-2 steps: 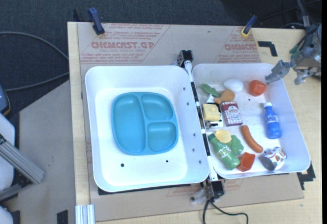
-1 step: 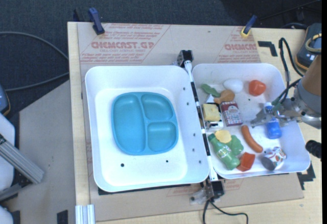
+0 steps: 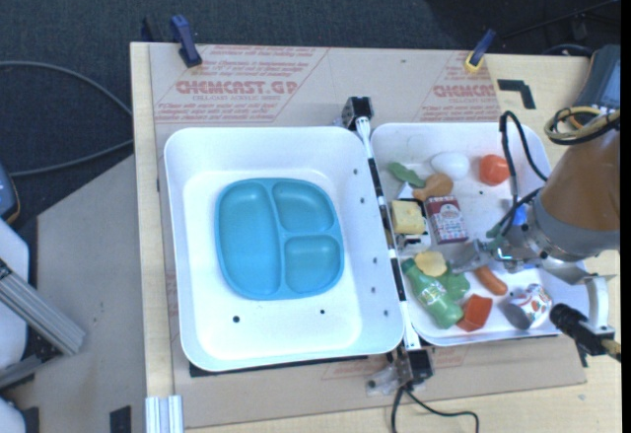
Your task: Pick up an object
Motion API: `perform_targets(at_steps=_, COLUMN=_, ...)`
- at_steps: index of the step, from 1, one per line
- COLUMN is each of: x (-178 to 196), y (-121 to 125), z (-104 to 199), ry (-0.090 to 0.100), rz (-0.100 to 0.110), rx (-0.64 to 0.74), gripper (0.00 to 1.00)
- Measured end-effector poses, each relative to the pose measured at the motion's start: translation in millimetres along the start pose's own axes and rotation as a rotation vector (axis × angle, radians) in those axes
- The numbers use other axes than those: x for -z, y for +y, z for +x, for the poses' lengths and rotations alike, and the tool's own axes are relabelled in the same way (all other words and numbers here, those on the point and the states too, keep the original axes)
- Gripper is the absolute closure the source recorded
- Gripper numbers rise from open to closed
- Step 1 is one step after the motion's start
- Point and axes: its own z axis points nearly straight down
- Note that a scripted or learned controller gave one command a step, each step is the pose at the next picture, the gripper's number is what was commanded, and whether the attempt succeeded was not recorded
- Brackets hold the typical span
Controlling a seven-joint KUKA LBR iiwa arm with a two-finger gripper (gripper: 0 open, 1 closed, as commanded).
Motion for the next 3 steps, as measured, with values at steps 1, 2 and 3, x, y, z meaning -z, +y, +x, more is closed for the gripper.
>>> perform_targets(at_steps=1, x=10, y=1, z=0, ry=-0.001, rz=-0.003, rx=-0.002, gripper=1.00)
perform_targets(at_steps=2, x=60, y=4, z=43, ry=-0.002, rz=-0.003, rx=0.002, gripper=1.00)
perform_targets(at_steps=3, x=60, y=4, z=42, ry=-0.002, rz=-0.003, rx=0.001, gripper=0.00)
